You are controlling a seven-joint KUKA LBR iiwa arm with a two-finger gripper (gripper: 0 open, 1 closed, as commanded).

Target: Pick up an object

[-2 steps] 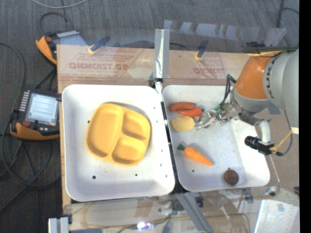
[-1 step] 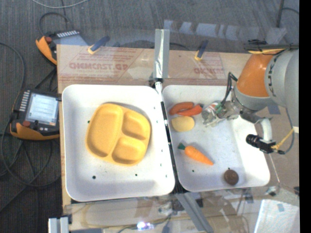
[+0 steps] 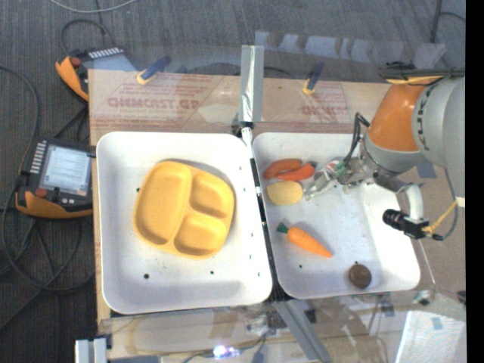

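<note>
Trays first: far to the left of our pincer, the left bin (image 3: 113,278) carries a yellow compartment plate (image 3: 185,206) lying flat, well apart from where we work. Past the divider, the right bin (image 3: 393,274) holds everything we might lift. Nearest to us is a pale potato (image 3: 285,193), just to the left of the pincer (image 3: 321,184) and a touch toward the camera side; touching its far edge lies a red-orange sausage-shaped piece (image 3: 287,170), its long axis running left to right, level with the pincer or slightly beyond it. Toward the near rim and still to our left lies a carrot (image 3: 305,239), long axis slanting from its green stem end at upper left to the tip at lower right. A small brown ball (image 3: 360,276) sits by the near wall, on the arm's side of the pincer and well apart from it.

Whether the pincer is spread or closed we cannot tell – the metal is a blur at this size – and we see nothing caught in it. We judge the potato the likeliest target, since it lies right beside the tips – a short move leftward and down would meet it
</note>
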